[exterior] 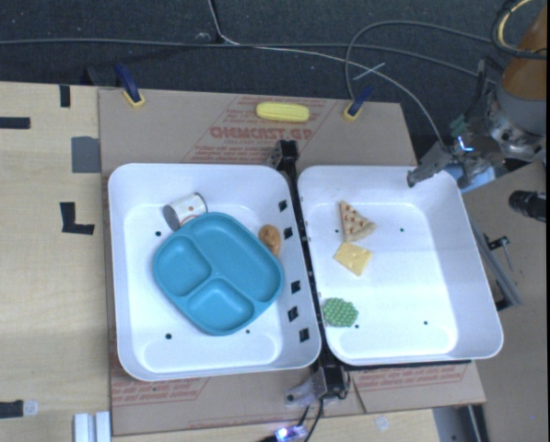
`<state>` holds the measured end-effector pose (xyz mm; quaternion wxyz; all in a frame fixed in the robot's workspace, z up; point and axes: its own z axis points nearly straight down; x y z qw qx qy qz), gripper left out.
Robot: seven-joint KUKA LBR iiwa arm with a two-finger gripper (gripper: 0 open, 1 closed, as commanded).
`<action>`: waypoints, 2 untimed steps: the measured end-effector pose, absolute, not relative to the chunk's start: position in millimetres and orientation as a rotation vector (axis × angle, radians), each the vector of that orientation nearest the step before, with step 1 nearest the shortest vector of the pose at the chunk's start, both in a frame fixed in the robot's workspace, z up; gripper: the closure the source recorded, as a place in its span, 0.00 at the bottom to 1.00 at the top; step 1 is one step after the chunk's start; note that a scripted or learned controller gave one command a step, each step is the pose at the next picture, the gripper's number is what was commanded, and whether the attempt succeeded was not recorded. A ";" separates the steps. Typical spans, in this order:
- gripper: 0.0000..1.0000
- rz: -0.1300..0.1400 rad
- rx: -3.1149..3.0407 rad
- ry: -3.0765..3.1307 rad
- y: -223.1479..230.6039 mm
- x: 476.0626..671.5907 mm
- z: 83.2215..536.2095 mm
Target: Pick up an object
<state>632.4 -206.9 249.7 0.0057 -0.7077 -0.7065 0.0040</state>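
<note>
The right bin [440, 274] holds a triangular pizza-slice toy [354, 220], a yellow cheese wedge [353, 259] and a green bumpy round piece [340, 313]. In the left bin [136, 274] lie a blue divided tray [217, 272], a small white cup on its side [184, 210] and a brown nugget-like piece [271, 238]. My gripper [428, 172] hangs at the right bin's far right corner, above the rim, apart from all the objects.
A yellow banana-shaped toy [282, 111] lies on the cardboard behind the bins. Cables [348, 58] cross the dark surface at the back. Black clips [288, 155] join the bins along the middle. The arm body [519, 109] stands at the right edge.
</note>
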 end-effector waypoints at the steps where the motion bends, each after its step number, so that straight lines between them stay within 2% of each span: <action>1: 0.00 0.002 -2.220 -2.223 -206.4 634.9 257.7; 2: 0.00 0.006 -2.216 -2.220 -197.6 640.3 203.5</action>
